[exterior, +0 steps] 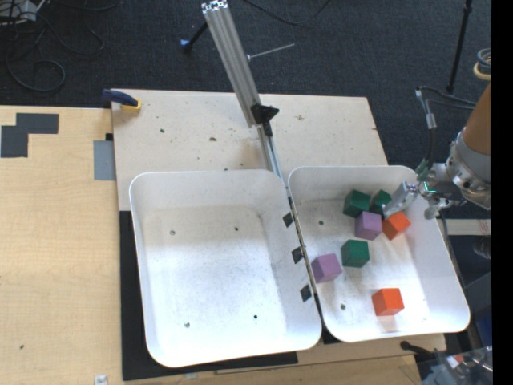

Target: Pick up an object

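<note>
The right bin point(449, 295) holds several blocks. Two green ones point(357, 203) point(381, 200) sit at the back, with a purple block point(369, 224) and an orange block point(395, 225) just in front of them. Further forward lie a green block point(355, 253), a purple block point(326, 267) and an orange block point(388, 301). My gripper point(417, 205) hangs over the bin's right rear edge and is open with nothing between its fingers. Its left fingertip point(398, 204) is just above the rear orange block.
The left bin point(160, 295) stands beside the right one, and a divider with black clips point(295, 255) runs between them. A slanted aluminium post point(236, 62) rises behind the bins. A blue-handled clamp point(122, 99) lies at the board's back left corner.
</note>
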Robot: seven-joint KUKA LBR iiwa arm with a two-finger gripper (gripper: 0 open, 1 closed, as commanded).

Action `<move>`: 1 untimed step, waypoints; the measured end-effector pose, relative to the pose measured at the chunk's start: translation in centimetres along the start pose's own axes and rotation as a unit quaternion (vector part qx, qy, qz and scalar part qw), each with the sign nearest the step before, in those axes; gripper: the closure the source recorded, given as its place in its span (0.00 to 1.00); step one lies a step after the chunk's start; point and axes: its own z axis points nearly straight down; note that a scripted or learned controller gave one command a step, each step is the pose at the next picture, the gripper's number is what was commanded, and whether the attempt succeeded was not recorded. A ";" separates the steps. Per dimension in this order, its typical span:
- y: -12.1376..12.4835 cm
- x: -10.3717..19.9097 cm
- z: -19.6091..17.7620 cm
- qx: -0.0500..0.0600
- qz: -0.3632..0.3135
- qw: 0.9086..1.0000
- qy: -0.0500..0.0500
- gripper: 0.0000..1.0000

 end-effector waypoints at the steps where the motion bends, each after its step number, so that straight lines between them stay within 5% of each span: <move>1: 0.0 -0.8 6.0 0.003 0.000 1.000 0.000 0.00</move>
